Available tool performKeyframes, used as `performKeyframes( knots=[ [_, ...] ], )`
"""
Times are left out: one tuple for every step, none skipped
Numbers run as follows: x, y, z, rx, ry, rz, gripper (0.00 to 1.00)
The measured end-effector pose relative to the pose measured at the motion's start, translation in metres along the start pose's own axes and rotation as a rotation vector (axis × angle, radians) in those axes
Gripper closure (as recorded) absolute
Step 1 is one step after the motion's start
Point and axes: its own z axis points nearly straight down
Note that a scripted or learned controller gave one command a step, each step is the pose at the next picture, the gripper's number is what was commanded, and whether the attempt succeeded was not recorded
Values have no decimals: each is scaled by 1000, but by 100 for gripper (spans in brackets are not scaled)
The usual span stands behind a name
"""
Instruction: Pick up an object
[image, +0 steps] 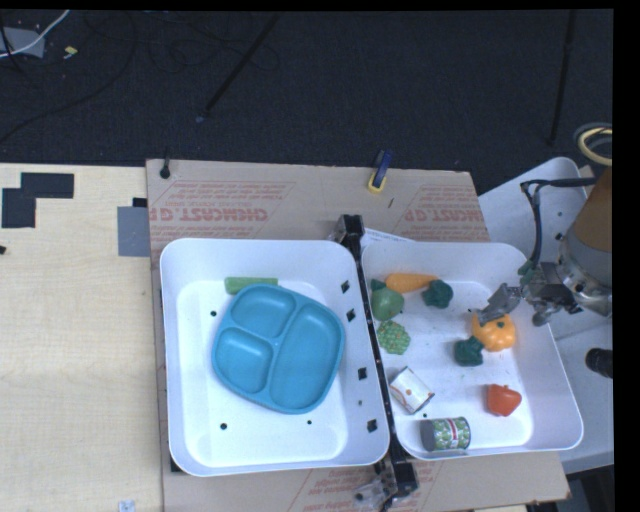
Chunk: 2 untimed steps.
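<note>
Objects for picking lie scattered in the right bin (560, 400). Nearest us we see a small can (445, 433) on its side, then a red pepper (503, 399) and a white carton (410, 389). Further back sit a dark green piece (468, 351), a green ball (393, 338) and an orange pepper (496, 333). Our gripper (520, 300) hangs just above that orange pepper, fingers spread apart, nothing between them. Farthest lie a carrot (410, 283) and broccoli (437, 293). The left bin (185, 420) holds a blue divided plate (277, 347).
</note>
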Motion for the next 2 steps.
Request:
performKeyframes(
  knots=[
    [0,3,-8,-13,-3,-2,0],
    [-5,5,38,-10,-2,-3,0]
  ],
)
